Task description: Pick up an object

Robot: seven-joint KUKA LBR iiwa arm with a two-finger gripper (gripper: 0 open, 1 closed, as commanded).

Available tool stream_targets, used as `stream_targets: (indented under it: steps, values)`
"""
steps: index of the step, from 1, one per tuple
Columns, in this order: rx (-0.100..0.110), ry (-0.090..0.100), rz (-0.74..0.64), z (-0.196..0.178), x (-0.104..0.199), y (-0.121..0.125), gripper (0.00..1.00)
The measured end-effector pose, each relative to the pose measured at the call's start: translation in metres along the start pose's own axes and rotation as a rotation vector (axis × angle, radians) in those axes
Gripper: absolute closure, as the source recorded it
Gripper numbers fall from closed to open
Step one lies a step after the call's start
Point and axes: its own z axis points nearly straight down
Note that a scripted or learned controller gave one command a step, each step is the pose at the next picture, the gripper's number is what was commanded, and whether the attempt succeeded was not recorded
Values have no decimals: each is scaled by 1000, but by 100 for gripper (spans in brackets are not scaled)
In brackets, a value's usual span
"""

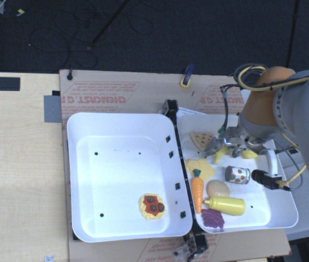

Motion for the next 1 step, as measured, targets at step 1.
stream_targets:
  steps: [1]
  values:
    - [1, 1, 0, 0, -4, 30, 0]
